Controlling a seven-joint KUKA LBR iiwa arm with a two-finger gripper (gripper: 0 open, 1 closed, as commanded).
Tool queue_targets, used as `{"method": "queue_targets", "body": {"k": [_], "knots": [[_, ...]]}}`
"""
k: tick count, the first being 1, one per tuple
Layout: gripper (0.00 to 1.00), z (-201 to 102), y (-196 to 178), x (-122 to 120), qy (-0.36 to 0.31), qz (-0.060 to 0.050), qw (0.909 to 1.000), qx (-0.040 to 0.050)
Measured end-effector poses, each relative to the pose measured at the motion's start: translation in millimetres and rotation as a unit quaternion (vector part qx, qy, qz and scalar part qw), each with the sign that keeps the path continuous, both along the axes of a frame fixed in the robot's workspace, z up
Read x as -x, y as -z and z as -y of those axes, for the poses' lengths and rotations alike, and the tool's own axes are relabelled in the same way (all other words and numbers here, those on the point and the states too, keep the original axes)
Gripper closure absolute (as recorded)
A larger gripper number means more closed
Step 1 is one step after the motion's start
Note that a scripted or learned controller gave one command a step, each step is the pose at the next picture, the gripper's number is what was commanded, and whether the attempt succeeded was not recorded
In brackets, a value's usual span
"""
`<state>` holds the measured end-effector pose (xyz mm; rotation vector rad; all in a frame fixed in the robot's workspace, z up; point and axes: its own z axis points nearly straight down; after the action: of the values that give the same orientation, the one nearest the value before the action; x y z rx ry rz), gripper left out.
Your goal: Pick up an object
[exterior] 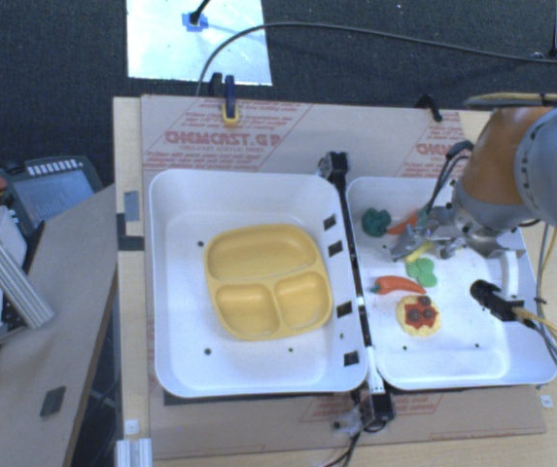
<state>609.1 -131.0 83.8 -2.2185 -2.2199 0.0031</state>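
Note:
My gripper [420, 242] is low in the right bin [472, 363], over its upper middle. Right under and beside it lie a small yellow toy piece [415, 257] and a light green toy [423, 274], partly hidden by the gripper. A dark green broccoli toy [375, 223] lies to the gripper's left, and an orange carrot-like piece [406, 221] pokes out beside it. Below them a red-orange chili pepper [398, 285] lies flat. A small round pizza toy [419, 316] sits nearer the front.
The left bin [181, 348] holds a yellow divided plate [263, 280]. A black divider with clips [348, 261] runs between the bins. The grey arm with its orange band [511, 163] comes in from the right, above the right bin's far corner.

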Motion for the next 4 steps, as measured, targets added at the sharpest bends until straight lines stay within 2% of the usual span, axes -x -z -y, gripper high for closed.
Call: {"method": "queue_targets", "body": {"k": [1, 4], "knots": [[1.0, 0, -14, -2, 0.0, 0.003, 1.0, 0.0007], [1.0, -12, -159, -17, -0.002, 0.005, 1.0, 0.0011]]}}
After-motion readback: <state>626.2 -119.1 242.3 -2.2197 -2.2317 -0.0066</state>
